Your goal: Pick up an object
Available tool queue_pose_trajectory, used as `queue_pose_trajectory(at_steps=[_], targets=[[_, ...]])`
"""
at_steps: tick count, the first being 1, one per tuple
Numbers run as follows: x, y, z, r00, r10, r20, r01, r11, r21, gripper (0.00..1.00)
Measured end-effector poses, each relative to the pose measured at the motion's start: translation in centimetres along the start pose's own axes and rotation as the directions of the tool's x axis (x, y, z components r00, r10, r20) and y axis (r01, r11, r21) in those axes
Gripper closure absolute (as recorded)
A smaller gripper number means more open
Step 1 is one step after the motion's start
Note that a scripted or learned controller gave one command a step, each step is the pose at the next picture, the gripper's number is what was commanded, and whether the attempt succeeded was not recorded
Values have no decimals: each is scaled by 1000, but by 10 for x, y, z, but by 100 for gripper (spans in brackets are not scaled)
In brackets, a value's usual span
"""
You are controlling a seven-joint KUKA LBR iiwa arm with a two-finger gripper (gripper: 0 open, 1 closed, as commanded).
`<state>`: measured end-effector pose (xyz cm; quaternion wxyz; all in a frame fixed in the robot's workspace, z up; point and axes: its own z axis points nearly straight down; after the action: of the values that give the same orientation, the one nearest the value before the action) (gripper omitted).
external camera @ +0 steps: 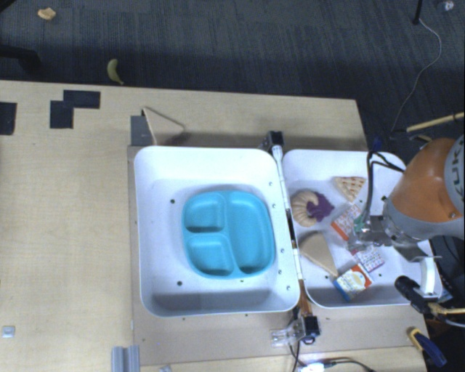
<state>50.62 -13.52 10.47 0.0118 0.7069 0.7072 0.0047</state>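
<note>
Bottom of frame: a tangle of small wires and a clear connector (299, 333) lies on the tan wooden bench (65, 240), just below the seam between the bins.

Right white bin (320, 299), lower part: a small orange, white and blue carton (352, 282) lies near the bottom wall. Just above it is a pink-and-white patterned flat packet (373, 260). A tan wedge-shaped piece (317, 251) lies to the left, near the seam.

Left white bin (156, 290), middle left of frame: a light blue plastic tray with three compartments (229, 232) sits in its centre.

Middle right: the metallic two-finger gripper (365, 234) is low over the right bin, above the clutter between the patterned packet and a red-and-white flat packet (344, 221). Whether it touches either can't be told. Claw state: cannot tell, too blurred and small, and nothing is visibly gripped. The grey arm with the orange band (423, 190) comes in from the right edge.

Upper part of the right bin: a round tan ring-shaped item (304, 200) with a purple lumpy object (320, 211) resting against its right side. Further up is a tan waffle-patterned wedge (350, 187).

A black clamp (274, 138) sits at the top of the seam.

Upper left: black tape patches (73, 107) on the bench. Beyond that, on dark carpet (232, 36), are a small yellow curved object (115, 70) and a small tan scrap (47, 13).
</note>
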Motion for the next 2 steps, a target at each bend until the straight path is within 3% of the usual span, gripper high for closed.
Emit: queue_pose_trajectory(at_steps=[1, 2], targets=[[81, 62, -80, 1000, -5, -11, 5, 1000, 18, 100], [80, 61, -80, 1000, -3, -11, 4, 1000, 20, 0]])
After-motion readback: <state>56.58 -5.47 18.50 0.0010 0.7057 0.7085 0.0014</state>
